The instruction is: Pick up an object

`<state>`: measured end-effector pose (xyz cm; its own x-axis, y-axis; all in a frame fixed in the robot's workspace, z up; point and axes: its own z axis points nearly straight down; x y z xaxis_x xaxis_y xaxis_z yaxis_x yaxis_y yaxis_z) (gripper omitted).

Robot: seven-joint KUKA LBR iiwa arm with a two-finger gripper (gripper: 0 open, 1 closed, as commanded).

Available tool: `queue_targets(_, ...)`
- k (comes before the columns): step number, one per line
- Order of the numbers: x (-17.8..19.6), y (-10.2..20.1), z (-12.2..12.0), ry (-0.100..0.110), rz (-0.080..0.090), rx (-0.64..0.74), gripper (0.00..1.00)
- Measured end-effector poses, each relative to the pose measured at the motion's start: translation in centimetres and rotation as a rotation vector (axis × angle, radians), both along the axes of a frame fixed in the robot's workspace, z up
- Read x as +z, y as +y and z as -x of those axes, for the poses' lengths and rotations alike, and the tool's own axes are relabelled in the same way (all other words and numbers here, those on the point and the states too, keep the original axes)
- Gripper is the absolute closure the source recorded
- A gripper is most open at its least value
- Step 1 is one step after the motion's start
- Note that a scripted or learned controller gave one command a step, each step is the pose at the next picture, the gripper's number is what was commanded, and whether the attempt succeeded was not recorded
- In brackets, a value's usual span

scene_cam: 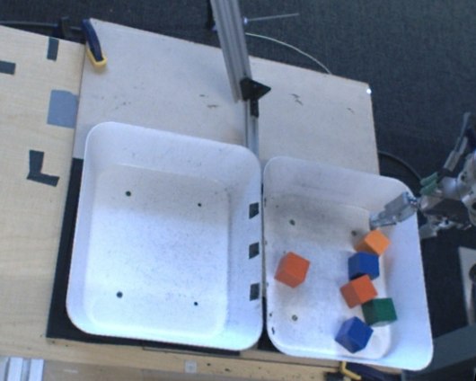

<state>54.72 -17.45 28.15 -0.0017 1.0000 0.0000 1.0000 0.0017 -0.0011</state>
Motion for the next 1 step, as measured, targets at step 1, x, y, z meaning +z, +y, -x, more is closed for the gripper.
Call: queue_targets(1, -14.16, -2.0, 3.21, 0.009, -0.002, -0.003, 0.0)
